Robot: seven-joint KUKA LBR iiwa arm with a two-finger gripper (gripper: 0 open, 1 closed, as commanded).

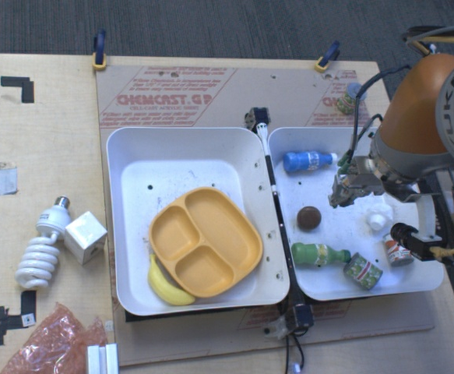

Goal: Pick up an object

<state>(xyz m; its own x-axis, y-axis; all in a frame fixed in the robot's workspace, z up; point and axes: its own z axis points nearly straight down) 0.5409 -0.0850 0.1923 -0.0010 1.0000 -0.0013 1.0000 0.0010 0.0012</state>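
Note:
My gripper (345, 192) hangs over the right bin (332, 139), near its middle right. To its upper left lies a blue bottle (307, 160). A brown ball (309, 218) sits below and left of it. A small white object (378, 221) rests just to its lower right. Along the bin's front lie a green bottle (320, 254), a green can (362, 271) and a small red-and-white bottle (398, 252). I see nothing held in the gripper.
The left bin (125, 209) holds a yellow divided plate (205, 241) lying over a banana (167, 284). Outside the bins, at the left, lie a spiral light bulb (41, 248), a white cube (85, 235) and a red mesh bag (55, 341).

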